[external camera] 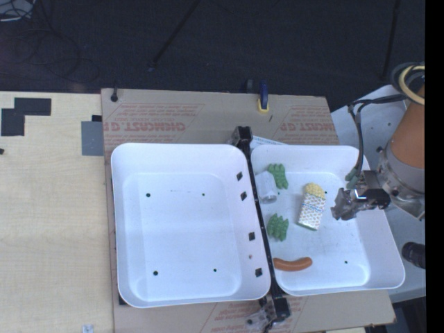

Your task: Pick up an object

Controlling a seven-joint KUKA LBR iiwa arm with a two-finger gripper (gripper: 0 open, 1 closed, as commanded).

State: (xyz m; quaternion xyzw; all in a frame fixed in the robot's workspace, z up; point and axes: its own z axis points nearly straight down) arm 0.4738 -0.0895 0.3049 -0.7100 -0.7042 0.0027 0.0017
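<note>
The right bin holds a small box with a yellow top, two green leafy toys, a pale cylinder by the divider and an orange-red sausage near the front. My gripper hangs over the right side of this bin, just right of the yellow-topped box and apart from it. Nothing shows between its fingers.
The left bin sits beside the right one, joined by a black clipped divider. Both rest on a cardboard sheet on the wooden bench. The arm's orange band and cables fill the right side.
</note>
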